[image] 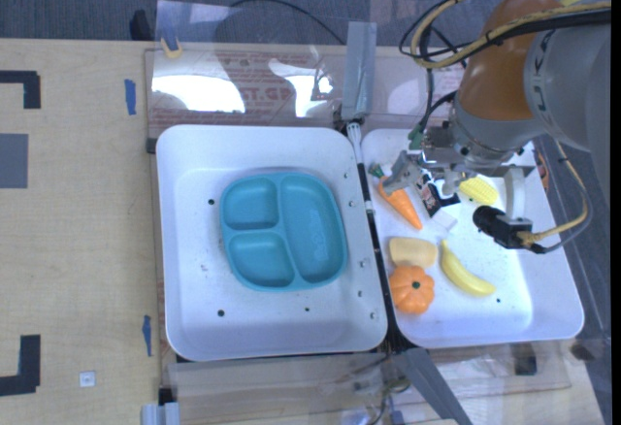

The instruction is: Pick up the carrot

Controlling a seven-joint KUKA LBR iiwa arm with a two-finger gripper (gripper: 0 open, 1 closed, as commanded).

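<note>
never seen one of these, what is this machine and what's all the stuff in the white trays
It is one picture, taken by a fixed camera above the bench, looking down at a slant. The grey and orange thing on the right is a robot arm, driven by a program. Its gripper hangs over the right bin, beside a toy carrot, which it is meant to pick up. I cannot tell whether it holds the carrot. That bin also has a banana, a small pumpkin and a pale yellow block. The left bin holds a blue divided plate.

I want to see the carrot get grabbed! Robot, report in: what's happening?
Gripper low in right bin, beside carrot. Carrot lying near bin's left wall, not lifted. Pumpkin, banana close by, not blocking.
</note>
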